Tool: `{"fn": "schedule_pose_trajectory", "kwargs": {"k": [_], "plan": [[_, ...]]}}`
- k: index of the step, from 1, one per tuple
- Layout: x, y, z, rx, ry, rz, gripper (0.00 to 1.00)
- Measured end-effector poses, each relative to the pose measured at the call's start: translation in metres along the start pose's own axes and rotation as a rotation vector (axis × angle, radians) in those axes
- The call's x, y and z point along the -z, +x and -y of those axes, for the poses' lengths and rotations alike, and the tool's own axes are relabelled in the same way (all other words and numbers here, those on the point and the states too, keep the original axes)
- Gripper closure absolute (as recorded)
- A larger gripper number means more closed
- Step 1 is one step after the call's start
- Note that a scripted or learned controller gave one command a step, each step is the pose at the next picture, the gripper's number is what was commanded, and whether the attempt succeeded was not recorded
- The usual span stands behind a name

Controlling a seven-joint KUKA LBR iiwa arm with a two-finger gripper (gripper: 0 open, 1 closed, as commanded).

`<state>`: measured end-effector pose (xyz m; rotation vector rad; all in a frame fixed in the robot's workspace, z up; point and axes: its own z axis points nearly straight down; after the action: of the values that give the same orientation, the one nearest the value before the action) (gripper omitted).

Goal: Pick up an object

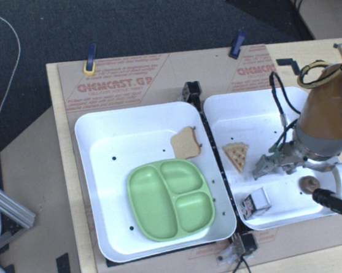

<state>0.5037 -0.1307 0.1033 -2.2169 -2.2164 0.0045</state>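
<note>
Camera view looks down at a slant on two white bins sitting side by side on a brown board printed with red lettering: "CHEMCAST GP" reads clearly above the left bin (95,173), and the same print is partly cut off above the right bin (217,105). In the left bin lies a green divided tray (169,199), with a tan slice of toast (186,142) just beyond its far corner, close to the wall between the bins. Over in the right bin there is a waffle-patterned wedge (236,155) near the dividing wall, a small boxy silver-and-dark object (255,202) by the near rim, and a small brown round piece (309,182) towards the right. The arm (328,110) reaches in from the right, and the gripper (267,165) hangs low beside the wedge, fingers slightly parted with nothing between them.
</note>
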Motion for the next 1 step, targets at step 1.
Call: {"fn": "schedule_pose_trajectory", "kwargs": {"k": [1], "plan": [[-0.0198,0.0004,0.0004,-0.001,-0.003,0.001,0.00]]}}
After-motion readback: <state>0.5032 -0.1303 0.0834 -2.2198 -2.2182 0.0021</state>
